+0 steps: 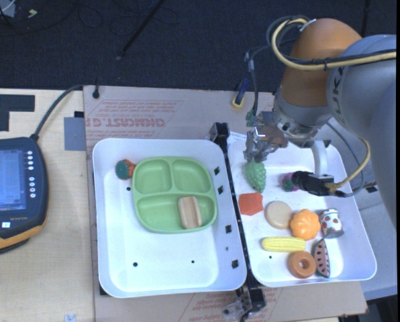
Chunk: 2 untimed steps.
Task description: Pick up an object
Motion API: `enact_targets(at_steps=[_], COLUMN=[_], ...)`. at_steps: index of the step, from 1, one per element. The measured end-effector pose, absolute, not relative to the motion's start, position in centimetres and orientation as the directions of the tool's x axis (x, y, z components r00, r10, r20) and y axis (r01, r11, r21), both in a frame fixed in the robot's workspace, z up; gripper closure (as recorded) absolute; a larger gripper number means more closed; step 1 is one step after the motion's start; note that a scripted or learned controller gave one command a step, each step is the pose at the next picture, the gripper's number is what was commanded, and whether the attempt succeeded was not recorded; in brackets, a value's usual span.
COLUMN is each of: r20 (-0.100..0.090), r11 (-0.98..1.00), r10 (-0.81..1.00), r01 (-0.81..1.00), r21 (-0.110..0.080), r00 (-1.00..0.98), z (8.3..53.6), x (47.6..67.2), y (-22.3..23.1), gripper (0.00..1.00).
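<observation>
Donut (301, 264) at right bin's near edge; end effector (257, 154) above green toy (256, 175).
Finger state: cannot tell. Toy looks light, bumpy, probably firm; grip across its narrow middle.

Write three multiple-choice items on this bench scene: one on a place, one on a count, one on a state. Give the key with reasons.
1. Where does the tan bread piece lie?
A. On the green divided plate
B. In the right bin
C. On the bench outside the bins

2. How many compartments does the green plate have?
A. Two
B. Three
C. Five

3. Where is the gripper?
A. Over the left bin
B. Just above the green leafy item in the right bin
C. Beside the corn cob

Key: 1 A, the bread rests in the plate's large lower compartment. 2 B, two small sections sit above one large one. 3 B, it hangs directly over the leafy item's top.
</observation>
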<state>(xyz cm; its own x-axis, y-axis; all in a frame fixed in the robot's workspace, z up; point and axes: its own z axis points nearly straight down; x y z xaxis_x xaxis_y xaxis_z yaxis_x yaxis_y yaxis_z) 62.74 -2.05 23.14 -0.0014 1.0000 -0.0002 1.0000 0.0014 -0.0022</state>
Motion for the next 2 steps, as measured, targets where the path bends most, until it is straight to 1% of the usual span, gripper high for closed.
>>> enact_targets(at_steps=[1, 2], r20=[-0.001, 0.0], r11=[0.001, -0.001], r10=[1.0, 1.0], r01=[1.0, 1.0], r21=[-0.002, -0.005], r00=[-0.001, 0.001], z=[23.0, 21.8], x=[63.0, 61.7], y=[-2.3, -3.0], gripper=[1.0, 1.0])
